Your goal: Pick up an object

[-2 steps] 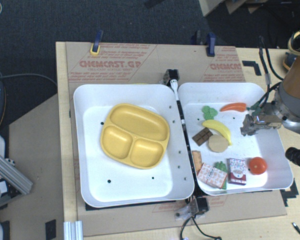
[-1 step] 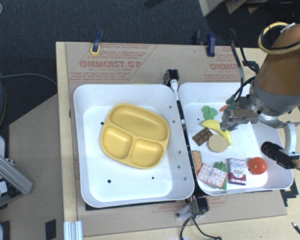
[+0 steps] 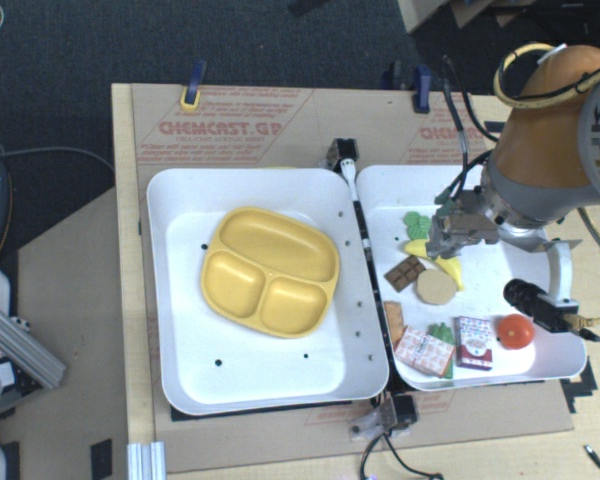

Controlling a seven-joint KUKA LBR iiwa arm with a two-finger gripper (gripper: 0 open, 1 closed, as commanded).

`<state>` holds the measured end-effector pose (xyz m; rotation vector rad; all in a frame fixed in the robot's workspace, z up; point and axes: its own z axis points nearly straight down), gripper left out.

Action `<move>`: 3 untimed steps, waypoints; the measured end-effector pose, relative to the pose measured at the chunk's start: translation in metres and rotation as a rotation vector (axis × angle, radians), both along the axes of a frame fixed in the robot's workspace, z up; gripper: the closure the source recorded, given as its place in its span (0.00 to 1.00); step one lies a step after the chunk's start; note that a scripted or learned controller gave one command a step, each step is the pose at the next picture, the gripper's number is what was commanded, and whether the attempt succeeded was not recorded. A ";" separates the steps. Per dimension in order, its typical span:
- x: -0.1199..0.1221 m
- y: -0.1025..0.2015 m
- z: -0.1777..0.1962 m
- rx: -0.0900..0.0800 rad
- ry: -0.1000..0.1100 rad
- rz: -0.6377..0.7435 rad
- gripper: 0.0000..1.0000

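Item: my pincer [image 3: 448, 240], grip state indeterminable, low over the yellow banana [image 3: 444, 264] near the right bin's [image 3: 540, 368] centre; risk: crowding brown block [image 3: 405, 273] and tan disc [image 3: 436, 288] could deflect the grasp.

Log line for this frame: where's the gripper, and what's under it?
arm: over right bin | gripper: low beside yellow piece and green piece | grasp: none seen | left bin: yellow divided plate
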<state>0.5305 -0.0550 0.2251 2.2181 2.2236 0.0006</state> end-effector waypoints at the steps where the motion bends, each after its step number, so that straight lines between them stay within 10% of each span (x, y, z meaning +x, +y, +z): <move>1: -0.018 -0.006 -0.003 0.001 0.004 -0.004 1.00; 3: -0.003 -0.017 0.003 -0.001 -0.002 -0.003 1.00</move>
